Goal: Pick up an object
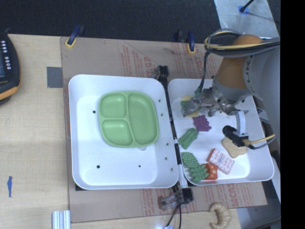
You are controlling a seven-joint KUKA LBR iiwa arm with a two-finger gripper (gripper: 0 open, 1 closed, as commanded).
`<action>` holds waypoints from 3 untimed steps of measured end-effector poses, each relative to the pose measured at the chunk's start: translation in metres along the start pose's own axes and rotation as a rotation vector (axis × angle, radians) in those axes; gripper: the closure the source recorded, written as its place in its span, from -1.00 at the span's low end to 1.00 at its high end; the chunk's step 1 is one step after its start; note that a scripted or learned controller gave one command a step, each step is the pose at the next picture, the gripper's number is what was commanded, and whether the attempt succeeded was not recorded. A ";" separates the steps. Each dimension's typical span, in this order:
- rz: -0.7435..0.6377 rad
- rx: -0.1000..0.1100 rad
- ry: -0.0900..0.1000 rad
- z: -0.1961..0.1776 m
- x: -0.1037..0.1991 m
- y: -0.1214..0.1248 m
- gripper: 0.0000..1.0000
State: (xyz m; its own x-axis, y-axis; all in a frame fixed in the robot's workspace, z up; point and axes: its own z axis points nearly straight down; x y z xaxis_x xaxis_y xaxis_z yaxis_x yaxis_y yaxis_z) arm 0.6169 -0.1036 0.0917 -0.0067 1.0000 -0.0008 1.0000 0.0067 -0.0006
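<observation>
Spanning wood bench point(33, 142): cardboard sheet point(119, 56) | dark floor point(119, 4) | end effector point(198, 104) state unclear

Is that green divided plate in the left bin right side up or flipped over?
Right side up: the green divided plate shows its three hollow compartments facing up, lying flat in the left bin.

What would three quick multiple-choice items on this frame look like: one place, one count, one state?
1. Where does the green three-compartment plastic plate lie?
A. left white bin
B. right white bin
C. bare bench

2. How many compartments has that plate?
A. two
B. three
C. five

3. Where is the arm's two-finger gripper?
A. over the left bin
B. over the right bin's far part
C. outside both bins

Key: 1 A, it rests on the left white bin floor. 2 B, ridges split it in three. 3 B, it is above the right white bin, near the purple toy grape bunch.
</observation>
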 end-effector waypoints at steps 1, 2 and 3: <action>0.003 0.007 0.000 0.000 -0.013 -0.037 -1.00; 0.002 0.005 0.000 -0.011 -0.014 -0.035 1.00; 0.006 -0.002 -0.001 -0.052 -0.046 -0.032 1.00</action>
State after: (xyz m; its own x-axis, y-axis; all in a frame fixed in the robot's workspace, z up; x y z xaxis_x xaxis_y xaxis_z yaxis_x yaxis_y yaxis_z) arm 0.5857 -0.1494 0.1436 -0.0006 1.0000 -0.0021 1.0000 0.0006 0.0014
